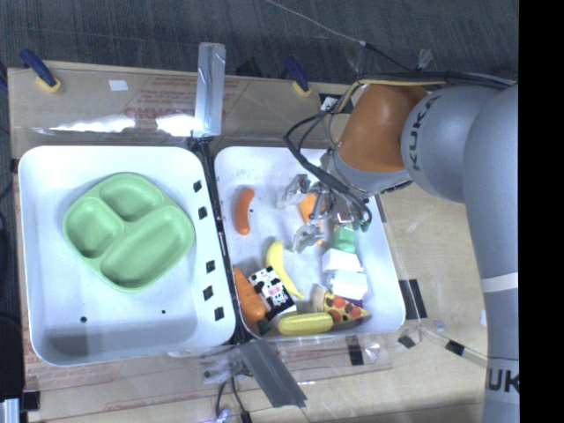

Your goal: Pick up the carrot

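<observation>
A tapered orange carrot [249, 297] lies in the right bin [384, 263] against its left wall, near the front, beside a black-and-white cow toy [272, 291]. My gripper [302, 211] hangs over the middle of that bin, up and to the right of the carrot and well apart from it. Its two fingers [295, 188] are spread open. A small orange piece [307, 206] shows between them, and I cannot tell whether they touch it. An orange-red oblong [243, 211] lies left of the gripper.
The right bin also holds a banana [279, 265], a yellow oblong [305, 323], a pizza slice [345, 307], white blocks [345, 273] and a green item [346, 237]. A green divided plate [129, 229] sits in the left bin [53, 324].
</observation>
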`<state>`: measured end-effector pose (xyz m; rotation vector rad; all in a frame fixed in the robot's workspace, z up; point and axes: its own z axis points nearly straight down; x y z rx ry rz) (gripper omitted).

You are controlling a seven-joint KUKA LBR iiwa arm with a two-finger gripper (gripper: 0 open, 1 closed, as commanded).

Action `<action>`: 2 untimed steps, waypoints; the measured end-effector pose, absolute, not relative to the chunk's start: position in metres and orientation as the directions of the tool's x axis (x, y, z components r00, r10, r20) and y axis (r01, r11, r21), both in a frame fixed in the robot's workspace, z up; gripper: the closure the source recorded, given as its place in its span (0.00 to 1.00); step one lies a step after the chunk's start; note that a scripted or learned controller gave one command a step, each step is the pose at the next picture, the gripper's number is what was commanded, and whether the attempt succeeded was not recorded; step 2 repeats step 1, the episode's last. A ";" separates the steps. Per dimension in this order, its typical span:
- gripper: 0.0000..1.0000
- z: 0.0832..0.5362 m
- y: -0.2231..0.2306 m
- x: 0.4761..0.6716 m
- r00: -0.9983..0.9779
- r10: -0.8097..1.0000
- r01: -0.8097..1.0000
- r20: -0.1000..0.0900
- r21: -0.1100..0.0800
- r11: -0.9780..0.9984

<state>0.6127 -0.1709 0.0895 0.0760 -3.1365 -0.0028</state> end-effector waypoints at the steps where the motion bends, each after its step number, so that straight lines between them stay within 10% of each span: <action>1: 1.00 0.104 -0.169 0.616 -0.998 -0.056 -0.056 -0.005 -0.001 0.998; 2: 1.00 0.104 -0.169 0.616 -0.998 -0.056 -0.056 -0.005 -0.001 0.998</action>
